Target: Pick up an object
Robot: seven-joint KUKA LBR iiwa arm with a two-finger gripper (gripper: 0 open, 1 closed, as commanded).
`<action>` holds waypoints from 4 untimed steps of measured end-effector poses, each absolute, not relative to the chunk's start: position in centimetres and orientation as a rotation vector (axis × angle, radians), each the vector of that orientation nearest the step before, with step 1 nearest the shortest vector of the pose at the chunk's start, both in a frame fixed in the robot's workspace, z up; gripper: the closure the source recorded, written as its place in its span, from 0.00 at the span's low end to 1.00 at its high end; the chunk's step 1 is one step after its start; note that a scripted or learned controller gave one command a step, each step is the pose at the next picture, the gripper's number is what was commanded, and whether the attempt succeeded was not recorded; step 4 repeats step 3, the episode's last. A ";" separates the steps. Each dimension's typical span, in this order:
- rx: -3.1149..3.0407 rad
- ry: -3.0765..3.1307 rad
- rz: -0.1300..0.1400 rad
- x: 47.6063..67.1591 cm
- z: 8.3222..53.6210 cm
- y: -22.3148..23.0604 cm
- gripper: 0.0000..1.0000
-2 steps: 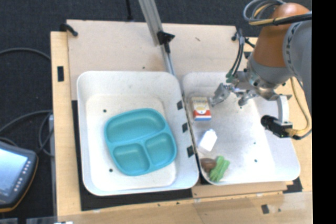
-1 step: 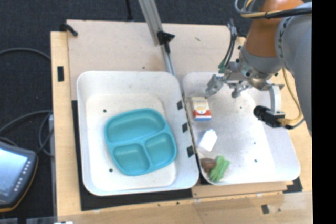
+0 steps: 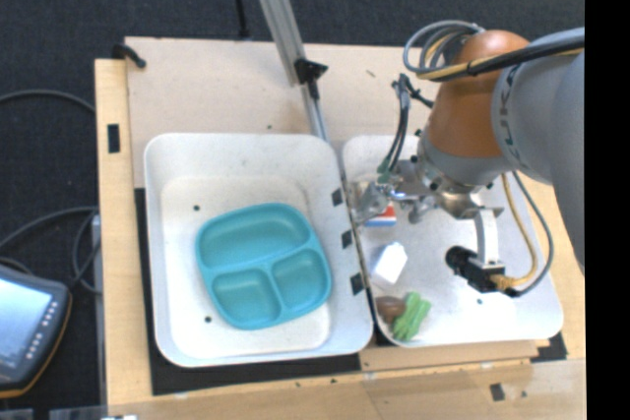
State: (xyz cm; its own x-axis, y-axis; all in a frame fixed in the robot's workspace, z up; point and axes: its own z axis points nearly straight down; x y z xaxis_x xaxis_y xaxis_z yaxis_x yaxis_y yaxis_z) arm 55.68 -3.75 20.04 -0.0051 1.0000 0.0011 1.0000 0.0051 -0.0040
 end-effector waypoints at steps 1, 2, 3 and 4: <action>-2.228 -2.219 0.003 56.2 20.1 -9.3 0.00; -2.229 -2.218 0.006 59.3 17.0 -15.6 0.00; -2.225 -2.217 0.006 54.9 14.9 -16.7 0.00; -2.225 -2.217 0.006 54.9 14.9 -16.7 0.00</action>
